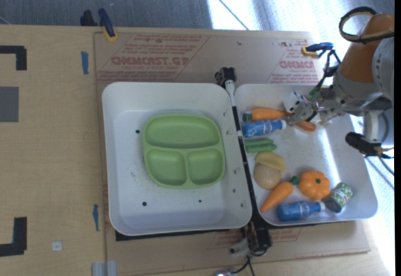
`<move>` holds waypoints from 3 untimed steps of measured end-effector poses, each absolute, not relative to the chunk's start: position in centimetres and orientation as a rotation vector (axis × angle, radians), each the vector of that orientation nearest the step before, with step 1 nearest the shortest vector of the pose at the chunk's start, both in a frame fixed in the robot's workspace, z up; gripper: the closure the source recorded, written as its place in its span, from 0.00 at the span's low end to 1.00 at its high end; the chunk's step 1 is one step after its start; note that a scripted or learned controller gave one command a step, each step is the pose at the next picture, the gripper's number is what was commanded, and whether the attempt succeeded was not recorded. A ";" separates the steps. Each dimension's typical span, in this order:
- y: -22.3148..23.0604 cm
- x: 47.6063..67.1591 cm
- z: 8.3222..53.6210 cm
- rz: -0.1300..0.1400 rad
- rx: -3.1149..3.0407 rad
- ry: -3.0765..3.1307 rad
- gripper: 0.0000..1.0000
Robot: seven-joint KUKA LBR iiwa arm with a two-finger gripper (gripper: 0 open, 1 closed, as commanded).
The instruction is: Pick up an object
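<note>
Arm (366, 61): grey with orange band, reaching in from 3 o'clock, wrist lowered over the upper part of the right bin.
Gripper (305, 110): low at the bin's 12 o'clock end, just beside the upper carrot and upper bottle; placement suggests a grasp aimed at that cluster.
Jaws: spread not resolvable against the clutter; cannot tell whether anything sits between them.
Right bin (363, 190): holds all loose items, hence the pick zone.
Upper carrot (266, 113): lying flat at 11 o'clock in the bin, touching or nearly touching the upper bottle.
Upper bottle (263, 127): blue with white cap, on its side; label too small to read.
Green pod (260, 145): lying just below the upper bottle.
Pale round pieces (268, 169): at bin centre-left, stacked close together.
Lower carrot (277, 195): tilted, tip toward 7 o'clock.
Pumpkin (313, 184): orange with green stem, just right of the lower carrot.
Lower bottle (299, 210): blue, on its side at 6 o'clock.
Can (340, 197): green-labelled, at 5 o'clock; print unreadable.
Left bin (119, 162): holds a green divided plate (183, 149), probably the drop zone.
Board (156, 58): beneath the bins, red print reading "CHEMCAST GP", repeated partly near 1 o'clock.
Task object: not yet lifted by the look of it; likeliest candidates the upper carrot or upper bottle.
</note>
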State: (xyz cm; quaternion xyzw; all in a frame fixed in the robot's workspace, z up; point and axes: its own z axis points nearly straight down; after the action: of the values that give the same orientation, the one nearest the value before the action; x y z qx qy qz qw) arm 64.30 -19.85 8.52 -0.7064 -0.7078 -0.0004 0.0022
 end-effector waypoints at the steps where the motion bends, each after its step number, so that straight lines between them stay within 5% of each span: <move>1: -19.1 62.9 8.5 0.001 -2.221 -2.223 0.00; 3: -20.0 64.0 8.6 -0.006 -2.215 -2.224 0.00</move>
State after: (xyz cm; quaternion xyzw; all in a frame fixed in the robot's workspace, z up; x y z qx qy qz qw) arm 63.99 -19.99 8.58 -0.7057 -0.7085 -0.0021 0.0012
